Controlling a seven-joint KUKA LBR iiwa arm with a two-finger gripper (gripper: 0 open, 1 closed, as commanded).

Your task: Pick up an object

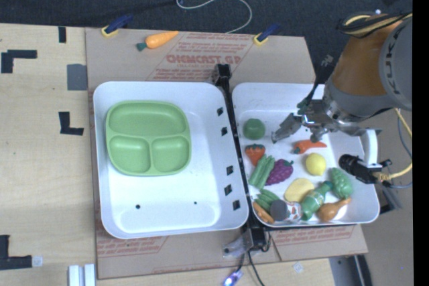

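1. Camera view, looking down at a slant on a bench with two shallow white bins side by side on brown cardboard.
2. The left bin (pixel 120 211) holds a green tray (pixel 148 137) with three compartments, lying in its upper half.
3. The right bin (pixel 268 96) holds a heap of toy food in its lower half: a green ball (pixel 253 128), a strawberry (pixel 255 153), purple grapes (pixel 280 171), a lemon (pixel 315 163), a small carrot (pixel 310 145), a potato (pixel 299 189) and some green vegetables.
4. The arm (pixel 365 70) reaches in from the right. Its gripper (pixel 299 128) hangs over the right bin, above the heap and just beside the small carrot, to the right of the green ball.
5. The jaws stand spread apart, one finger pointing left toward the ball, with nothing between them.
6. Another carrot (pixel 156 41) lies outside the bins, on the cardboard at the top.
7. Judgement: the toys look like light, hard, smooth plastic, so round ones may slip or roll. The green ball sits apart from the heap and looks the easiest to take, gripped across its middle.
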